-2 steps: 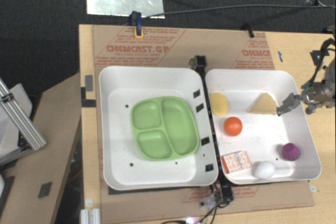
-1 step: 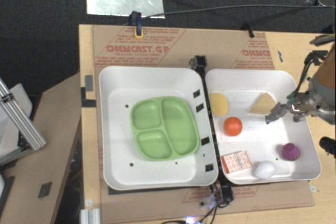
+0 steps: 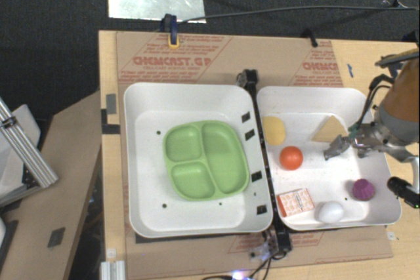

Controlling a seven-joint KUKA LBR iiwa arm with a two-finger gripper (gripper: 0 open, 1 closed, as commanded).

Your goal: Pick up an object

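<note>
Can't tell how wide the gripper [image 3: 336,146] is from here, but I'd drop it square over the orange ball [image 3: 291,157], clear of the tan wedge [image 3: 329,129].

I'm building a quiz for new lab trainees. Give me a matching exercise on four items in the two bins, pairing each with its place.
Things:
1. green divided plate
2. orange ball
3. purple ball
4. red-and-white packet

Places:
A. right bin, near its front right corner
B. middle of the left bin
C. right bin, front left, beside the white egg-shaped object
D. right bin, just below the yellow object

Pairs: 1-B, 2-D, 3-A, 4-C
</note>
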